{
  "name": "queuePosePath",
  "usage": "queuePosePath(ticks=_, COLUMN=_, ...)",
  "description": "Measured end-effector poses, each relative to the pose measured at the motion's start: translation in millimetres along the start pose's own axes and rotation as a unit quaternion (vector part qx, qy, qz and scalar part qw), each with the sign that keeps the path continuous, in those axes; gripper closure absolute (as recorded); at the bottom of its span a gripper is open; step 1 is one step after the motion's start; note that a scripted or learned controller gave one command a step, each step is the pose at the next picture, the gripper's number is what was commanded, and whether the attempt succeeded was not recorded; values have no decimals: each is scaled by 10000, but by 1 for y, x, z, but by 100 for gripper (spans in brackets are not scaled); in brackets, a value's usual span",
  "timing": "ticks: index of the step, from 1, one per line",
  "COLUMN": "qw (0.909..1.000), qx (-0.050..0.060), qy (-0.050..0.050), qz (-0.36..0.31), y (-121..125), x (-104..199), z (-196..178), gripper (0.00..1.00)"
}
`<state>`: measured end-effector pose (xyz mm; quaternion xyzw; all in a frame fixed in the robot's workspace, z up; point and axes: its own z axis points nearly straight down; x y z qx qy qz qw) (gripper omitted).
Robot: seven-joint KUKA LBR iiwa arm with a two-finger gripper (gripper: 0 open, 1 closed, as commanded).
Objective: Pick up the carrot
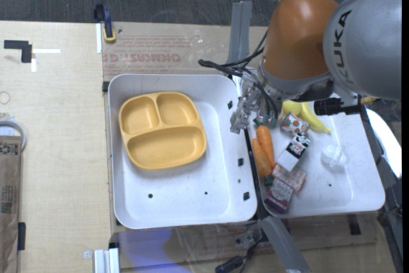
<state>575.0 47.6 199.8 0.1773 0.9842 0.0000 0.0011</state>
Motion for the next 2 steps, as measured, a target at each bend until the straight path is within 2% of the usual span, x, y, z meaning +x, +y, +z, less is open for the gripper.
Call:
queuePosePath(ticks=1, qw=9628, qx=-6, qy=7, qz=-2702, y=-37, x=45, z=8, gripper=100)
queuePosePath(ticks=2, qw=9175, qx=-13, qy=-8, qz=-3978, y=-28, x=-36, z=8, gripper=100)
